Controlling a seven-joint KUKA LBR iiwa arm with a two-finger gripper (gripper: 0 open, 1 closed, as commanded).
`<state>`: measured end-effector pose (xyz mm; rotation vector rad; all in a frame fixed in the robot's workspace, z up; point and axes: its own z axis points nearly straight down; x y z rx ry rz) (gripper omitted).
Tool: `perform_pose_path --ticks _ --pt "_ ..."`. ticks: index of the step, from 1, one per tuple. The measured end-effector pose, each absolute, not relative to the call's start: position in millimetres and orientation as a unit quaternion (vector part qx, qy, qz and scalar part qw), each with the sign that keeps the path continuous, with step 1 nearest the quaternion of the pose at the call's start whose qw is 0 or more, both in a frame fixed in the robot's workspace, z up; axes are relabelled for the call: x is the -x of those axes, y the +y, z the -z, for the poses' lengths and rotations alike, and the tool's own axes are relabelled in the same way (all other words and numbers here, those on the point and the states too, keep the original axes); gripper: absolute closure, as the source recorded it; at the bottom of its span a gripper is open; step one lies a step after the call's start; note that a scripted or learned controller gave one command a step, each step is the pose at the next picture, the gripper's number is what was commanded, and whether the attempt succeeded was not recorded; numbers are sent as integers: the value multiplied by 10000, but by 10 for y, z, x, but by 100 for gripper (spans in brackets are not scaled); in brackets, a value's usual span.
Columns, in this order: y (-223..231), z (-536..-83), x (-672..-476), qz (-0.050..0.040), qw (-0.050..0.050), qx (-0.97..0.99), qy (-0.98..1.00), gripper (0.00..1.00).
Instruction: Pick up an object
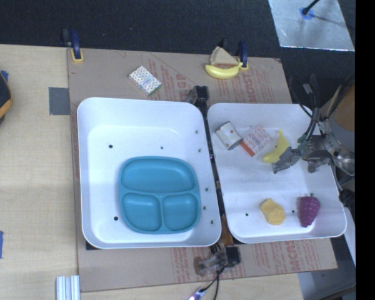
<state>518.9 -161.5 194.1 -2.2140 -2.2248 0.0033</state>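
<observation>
While the gripper [294, 158] hangs low by the right bin's [237, 230] right edge, whether its fingers are spread or closed cannot be told. Just beside it lies a yellow banana [277, 149]; a red-and-white packet [256, 140] and grey box [228, 135] crowd the far edge.

a robot lab bench, rigged for picking trials

this is a lab or test cell, not a home. a wooden bench [25, 186] carries a cardboard sheet [175, 74] held by blue clamps [74, 44], and on it two shallow white bins [87, 167] sit side by side. the objects are play props: a blue divided tray [159, 194], a toy banana [222, 70], a purple toy grape bunch [309, 210]. cables [209, 274] trail off the front edge, grey tape [59, 100] marks the bench, and dark carpet [162, 11] lies behind.
</observation>
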Motion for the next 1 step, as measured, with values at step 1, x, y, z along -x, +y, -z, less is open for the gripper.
perform_pose_path --ticks 1 --pt "-2126 -1214 -4805 -17 14 7057 -7085 0"
